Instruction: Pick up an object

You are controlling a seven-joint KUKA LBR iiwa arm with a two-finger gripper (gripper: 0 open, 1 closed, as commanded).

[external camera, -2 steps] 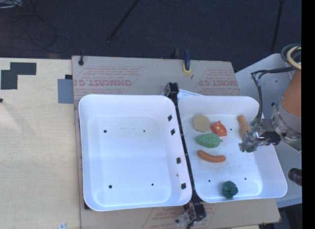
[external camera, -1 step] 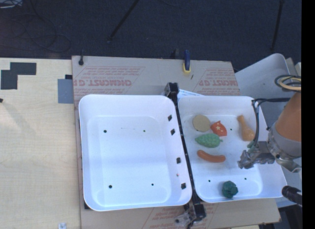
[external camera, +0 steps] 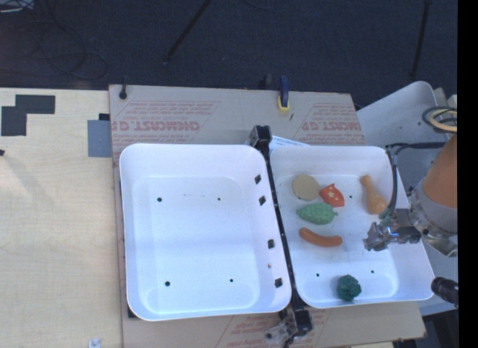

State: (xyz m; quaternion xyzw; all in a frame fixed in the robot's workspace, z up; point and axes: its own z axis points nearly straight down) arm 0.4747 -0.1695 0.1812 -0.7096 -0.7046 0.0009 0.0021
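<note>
The right bin [external camera: 407, 275] holds several toy foods: a tan round cookie [external camera: 305, 187], a red piece [external camera: 332, 196], a light green leafy piece [external camera: 315, 213], an orange-red sausage [external camera: 320, 238], an orange drumstick-shaped piece [external camera: 372, 194] and a dark green broccoli [external camera: 348, 287]. My gripper [external camera: 379, 237] hangs low over the right side of this bin, below the drumstick piece and right of the sausage. Nothing shows between its fingers.
The left bin [external camera: 134, 190] sits beside the right one, joined by a black divider with clips [external camera: 270, 212]. Both rest on a cardboard sheet [external camera: 187, 119]. The arm's orange band [external camera: 454, 175] and grey wrist enter from the right edge.
</note>
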